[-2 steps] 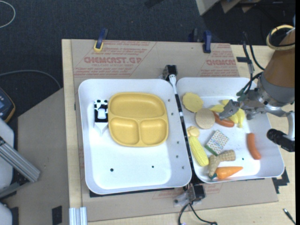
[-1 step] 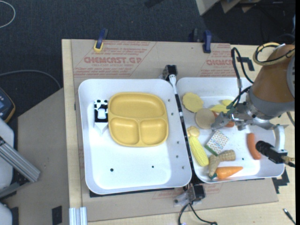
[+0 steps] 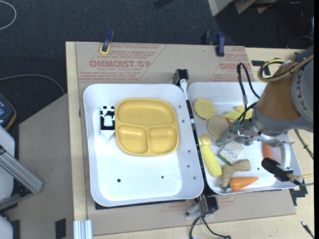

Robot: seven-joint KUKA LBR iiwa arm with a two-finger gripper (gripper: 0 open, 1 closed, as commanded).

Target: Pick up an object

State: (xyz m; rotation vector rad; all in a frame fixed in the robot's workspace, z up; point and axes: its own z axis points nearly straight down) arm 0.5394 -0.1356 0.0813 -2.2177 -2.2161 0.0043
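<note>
Fingers-wise, the gripper (image 3: pixel 238 134) is down low in the right bin (image 3: pixel 219 89) with the wrist bulk right over it, so honestly I can't tell if they're spread or pressed together, and nothing visibly sits between them; I'd call this the reach-and-close step, not a lift yet; candidates are packed tight around the tips: a checkered packet (image 3: pixel 230 152) just below them, a tan disc (image 3: pixel 217 126) just to the left and maybe touching, a yellow round slice (image 3: pixel 204 107) further up-left, a corn cob (image 3: pixel 210 159) down-left along the bin wall, then a knobbly tan piece (image 3: pixel 234 169) and a carrot (image 3: pixel 243 182) further below; my guess is the packet or the disc is the target; the next move needs a clean close on one item only, then a straight lift, and with this crowding a neighbour could get nudged or the flat packet could slip out; well off to the left, the left bin (image 3: pixel 94 148) holds a yellow divided plate (image 3: pixel 147 126) and a small black-and-white thing (image 3: pixel 107 117); both bins sit on a cardboard sheet (image 3: pixel 149 59) with red print, clamped at the far edge by a yellow clamp (image 3: pixel 105 48) and a blue clamp (image 3: pixel 219 44); dark carpet (image 3: pixel 50 19) and loose cables around the bench.
</note>
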